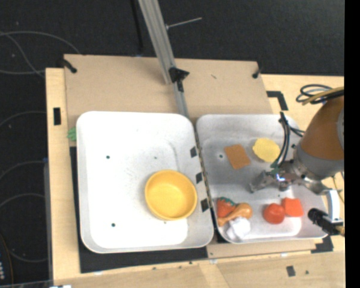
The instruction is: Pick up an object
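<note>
The gripper [259, 183] sits low over the right bin [228, 128], its dark fingers pointing toward the view's left, and nothing lies between them (whether they are spread or closed, I cannot tell from here). Just above it, toward the far wall, lies the tan flat piece [237, 156], and beside that, up and to the gripper's right, the pale yellow round object [266, 149]. Below the gripper, near the bin's front wall, the red ball [274, 213] touches an orange block [293, 207]; further left down there, an orange toy [233, 209] lies against a white lump [239, 227]. The arm [323, 143] comes in from the right edge, orange band up, wrist bent down into the bin. Well away to the gripper's left, a yellow bowl [170, 194] rests in the left bin [120, 143] on the tabletop [138, 83].
</note>
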Controlling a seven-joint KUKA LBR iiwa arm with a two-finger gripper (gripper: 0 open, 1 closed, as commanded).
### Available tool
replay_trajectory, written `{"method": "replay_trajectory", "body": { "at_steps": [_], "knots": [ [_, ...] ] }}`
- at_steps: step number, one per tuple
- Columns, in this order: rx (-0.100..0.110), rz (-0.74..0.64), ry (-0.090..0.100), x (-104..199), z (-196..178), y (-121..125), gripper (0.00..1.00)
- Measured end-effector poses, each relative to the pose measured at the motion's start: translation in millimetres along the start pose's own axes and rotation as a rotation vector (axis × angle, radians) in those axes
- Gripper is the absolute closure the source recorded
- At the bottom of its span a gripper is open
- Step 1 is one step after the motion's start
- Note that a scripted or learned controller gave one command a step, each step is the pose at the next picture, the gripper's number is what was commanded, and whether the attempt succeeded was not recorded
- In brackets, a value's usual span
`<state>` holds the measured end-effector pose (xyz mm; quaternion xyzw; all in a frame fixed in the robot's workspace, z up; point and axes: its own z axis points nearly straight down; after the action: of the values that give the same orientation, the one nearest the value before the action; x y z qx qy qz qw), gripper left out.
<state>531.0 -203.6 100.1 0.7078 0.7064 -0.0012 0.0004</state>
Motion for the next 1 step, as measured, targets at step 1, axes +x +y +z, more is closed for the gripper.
{"method": "replay_trajectory", "body": {
  "at_steps": [1],
  "knots": [
    [-0.005, 0.004, 0.000, -0.7, -12.0, 1.3, 1.00]
  ]
}}
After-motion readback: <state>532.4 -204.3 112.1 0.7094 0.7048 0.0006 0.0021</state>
